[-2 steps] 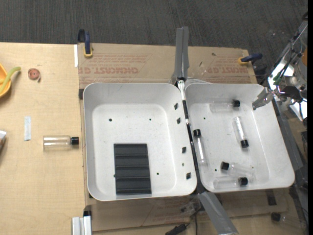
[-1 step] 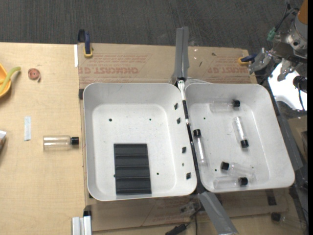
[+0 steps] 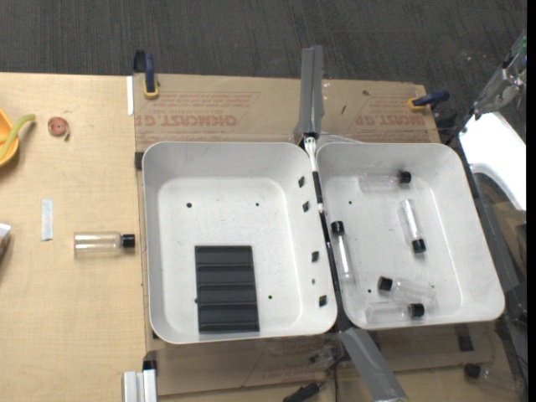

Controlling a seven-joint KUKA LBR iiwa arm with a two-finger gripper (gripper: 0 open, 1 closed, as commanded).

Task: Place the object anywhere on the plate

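Observation:
A black ridged plate [image 3: 226, 288] lies flat in the left bin [image 3: 167, 182], near its front wall. In the right bin [image 3: 452, 174] lie several clear vials with black caps. One vial [image 3: 381, 182] is near the back and another [image 3: 410, 223] sits right of the middle. A third [image 3: 342, 254] lies along the left wall. Two more [image 3: 404, 289] [image 3: 387, 312] rest close together at the front.
Another clear vial [image 3: 99, 242] lies on the wooden bench left of the bins, near a white strip [image 3: 47, 220], a small red disc [image 3: 57, 126] and a yellow object [image 3: 7, 136]. Clamps [image 3: 146, 74] [image 3: 425, 100] hold the cardboard at the back. White hardware [image 3: 498, 153] stands beyond the right bin.

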